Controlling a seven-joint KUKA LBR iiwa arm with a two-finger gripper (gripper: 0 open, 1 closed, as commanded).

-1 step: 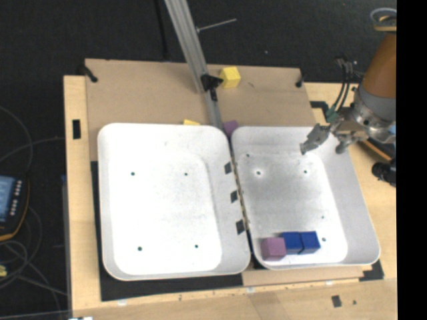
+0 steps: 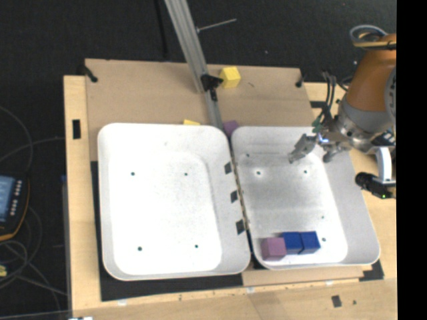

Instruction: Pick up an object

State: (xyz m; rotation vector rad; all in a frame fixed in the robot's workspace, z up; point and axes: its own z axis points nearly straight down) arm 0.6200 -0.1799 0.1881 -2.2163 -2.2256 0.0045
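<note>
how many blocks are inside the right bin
3: a purple block and two blue blocks, side by side in a row along the near edge of the right bin. None looks hidden.

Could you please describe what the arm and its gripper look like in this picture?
The arm has an orange band above a grey wrist, with dark cables running down its side. The gripper is small, grey metal, with two thin fingers. A white part sits beside the wrist.

Purple block (image 2: 273,247), blue block (image 2: 299,242)
</note>
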